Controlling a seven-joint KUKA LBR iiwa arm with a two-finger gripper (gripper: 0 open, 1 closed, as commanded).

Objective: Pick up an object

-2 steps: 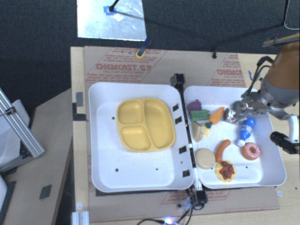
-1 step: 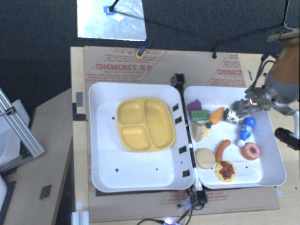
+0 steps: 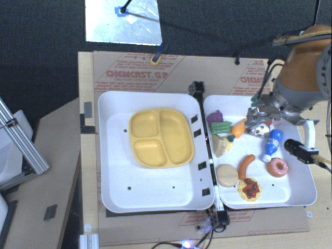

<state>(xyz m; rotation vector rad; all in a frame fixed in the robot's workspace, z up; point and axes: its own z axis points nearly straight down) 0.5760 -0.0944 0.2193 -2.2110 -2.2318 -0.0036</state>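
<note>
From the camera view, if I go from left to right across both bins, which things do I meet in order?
Yellow tray → purple toy → bun → sausage → blue bottle → donut.

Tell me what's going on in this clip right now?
A KUKA arm reaches in from the right, its gripper low over the right bin, which holds a scatter of toy food. It sits near the carrot and the blue bottle; a donut, a sausage and a small pizza lie nearer the camera. Nothing is visibly gripped. The left bin holds a yellow divided plate.
</note>
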